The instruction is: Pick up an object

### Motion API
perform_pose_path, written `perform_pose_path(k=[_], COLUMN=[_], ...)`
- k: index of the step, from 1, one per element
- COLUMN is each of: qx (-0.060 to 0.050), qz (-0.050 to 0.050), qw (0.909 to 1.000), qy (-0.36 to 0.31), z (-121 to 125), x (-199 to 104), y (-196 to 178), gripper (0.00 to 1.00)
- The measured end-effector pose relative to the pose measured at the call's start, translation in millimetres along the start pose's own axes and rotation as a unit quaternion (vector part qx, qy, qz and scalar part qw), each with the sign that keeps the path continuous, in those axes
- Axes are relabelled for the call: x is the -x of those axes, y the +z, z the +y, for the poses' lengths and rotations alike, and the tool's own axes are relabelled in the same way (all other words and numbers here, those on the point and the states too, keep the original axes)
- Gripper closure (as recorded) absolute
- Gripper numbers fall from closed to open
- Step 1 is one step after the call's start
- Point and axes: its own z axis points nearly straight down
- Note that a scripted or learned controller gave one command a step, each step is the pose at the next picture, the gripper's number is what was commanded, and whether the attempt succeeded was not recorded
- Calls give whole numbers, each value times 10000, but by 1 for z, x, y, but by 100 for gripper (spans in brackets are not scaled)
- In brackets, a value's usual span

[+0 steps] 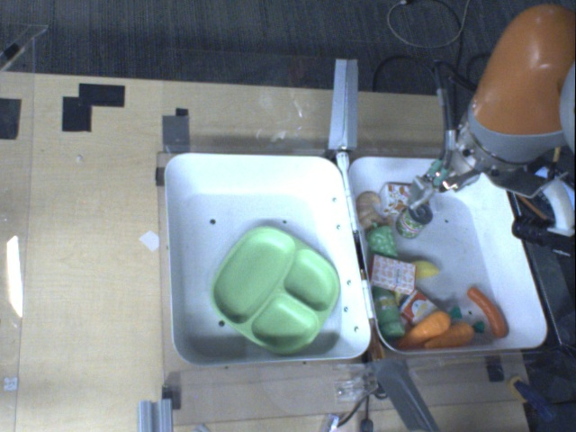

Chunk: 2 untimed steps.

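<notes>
The jaws (421,207) hang low over the right bin (504,241), near its far edge, by a small can (409,224), but I cannot tell if they are open or closed, so nothing looks picked up yet

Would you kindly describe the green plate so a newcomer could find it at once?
Look at the left white bin of the two. Lying in its lower middle is the green plate, a pale green tray with three compartments. It is far larger than the small toys crowding the right bin.
</notes>
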Motion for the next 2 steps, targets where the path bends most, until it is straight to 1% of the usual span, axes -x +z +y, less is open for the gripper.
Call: perform_pose_path(k=[1, 2], qx=[-31, -27], qz=[16, 16], qw=[9995, 9975], qy=[326, 704], z=[-40, -50], x=[-30, -45], y=[14, 39], gripper=[100, 100])
